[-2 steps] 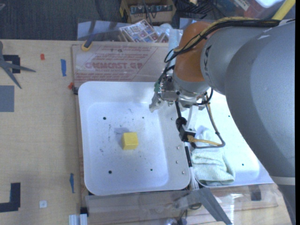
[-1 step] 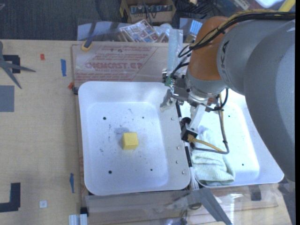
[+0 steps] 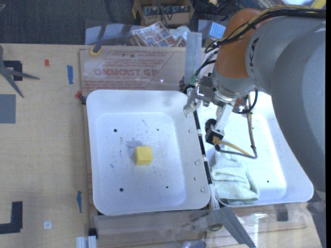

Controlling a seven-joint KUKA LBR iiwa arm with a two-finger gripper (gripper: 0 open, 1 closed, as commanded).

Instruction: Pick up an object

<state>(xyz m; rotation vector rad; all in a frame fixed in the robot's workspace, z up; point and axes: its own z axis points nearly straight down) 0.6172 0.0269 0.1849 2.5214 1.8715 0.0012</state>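
white bins (image 3: 160, 187): 2 | yellow block (image 3: 144, 155): 1 | crumpled pale cloth (image 3: 234, 179): 1 | robot arm (image 3: 289, 61): 1

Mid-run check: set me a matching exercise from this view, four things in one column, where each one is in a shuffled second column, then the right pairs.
Things
1. yellow cube
2. white cloth
3. gripper
4. orange band

Places
A. on the arm, above the gripper
B. near the middle of the view's left bin
C. over the far end of the seam where the two bins meet
D. in the near left corner of the view's right bin

Pairs: 1-B, 2-D, 3-C, 4-A
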